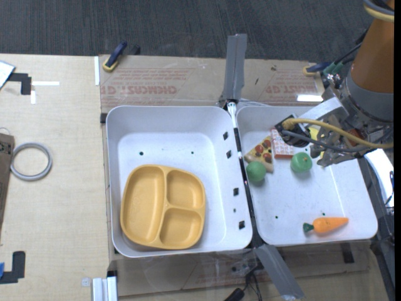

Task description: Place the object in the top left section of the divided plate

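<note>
The pincer (pixel 327 155) is seen over the right bin (pixel 351 234), near its far right wall, below the grey and orange arm (pixel 376 55); whether it is spread or pressed together cannot be told, and nothing is seen gripped in it. Just beside it, toward the left, a green ball (pixel 301 163) is found on the bin floor. Further left, a red and white block (pixel 282 144) is set near the far wall, with a toy pizza slice (pixel 262 152) touching it. A second green piece (pixel 256 172) lies just below the slice, close to the wall shared by the two bins. A toy carrot (pixel 326 225) is laid near the front edge of the same bin, well apart from the rest. All of these objects are thus held in the right bin. The left bin (pixel 125 124) holds the yellow divided plate (pixel 164 207), placed toward its front left corner, with one large section at the left and two smaller ones at the right. On the bench (pixel 56 231), a roll of tape (pixel 29 161) is seen well to the left of both bins.
</note>
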{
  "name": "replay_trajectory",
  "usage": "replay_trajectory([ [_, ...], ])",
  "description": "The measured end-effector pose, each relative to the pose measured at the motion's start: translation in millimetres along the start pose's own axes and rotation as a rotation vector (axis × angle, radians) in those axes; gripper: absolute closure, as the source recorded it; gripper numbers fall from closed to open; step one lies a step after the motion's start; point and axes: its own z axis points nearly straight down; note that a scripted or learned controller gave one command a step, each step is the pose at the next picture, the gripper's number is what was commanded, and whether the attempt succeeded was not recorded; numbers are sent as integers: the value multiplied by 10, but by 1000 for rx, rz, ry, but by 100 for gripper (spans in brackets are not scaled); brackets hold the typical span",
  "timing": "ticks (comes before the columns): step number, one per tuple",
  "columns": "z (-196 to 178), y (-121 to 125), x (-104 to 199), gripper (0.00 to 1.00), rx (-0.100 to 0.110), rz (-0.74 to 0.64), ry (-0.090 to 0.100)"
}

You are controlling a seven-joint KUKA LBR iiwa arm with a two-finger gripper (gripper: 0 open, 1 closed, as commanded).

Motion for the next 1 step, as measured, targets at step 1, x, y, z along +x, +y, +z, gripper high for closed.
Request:
replay_trajectory([
  [1, -77, 2, 7, 100, -2, -4, -6],
])
